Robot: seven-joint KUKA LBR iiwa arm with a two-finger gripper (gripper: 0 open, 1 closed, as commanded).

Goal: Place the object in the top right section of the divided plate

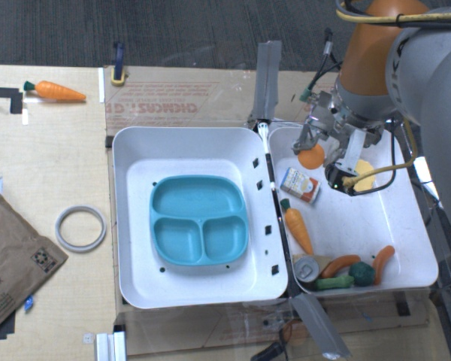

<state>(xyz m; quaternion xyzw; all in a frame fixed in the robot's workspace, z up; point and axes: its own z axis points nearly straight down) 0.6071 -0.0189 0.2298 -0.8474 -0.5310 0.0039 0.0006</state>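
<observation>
Far left on the bench, outside the bins, a toy carrot (55, 91) lay near the back, a tape ring (80, 227) sat nearer the front, and a cardboard box (15, 262) poked in at the corner. Next over, the left bin (128, 277) held the teal divided plate (199, 220), flat and roughly centred, with one wide section across the far side and two small ones nearer the camera. All three sections looked bare.

Moving right, the right bin (413, 277) held a small carton (301, 185), a second carrot (298, 230), a can (306, 268), a sausage-like piece (342, 265), a green item (332, 282) and other toy food bunched along the near edge, plus a yellow slab (365, 176) partly under the arm.

My gripper (321, 150) hung over the far left part of the right bin. A small orange round object (311, 157) sat right at the fingers (307, 140); I judged it pinched between them, not certain, since the angle hid the contact. I read the jaws as closed narrow on it.

For the step in hand, I judged it should lift clear of the bin walls, carry left, stop over the plate's far right area, lower close, then release so it would not roll across a divider.
</observation>
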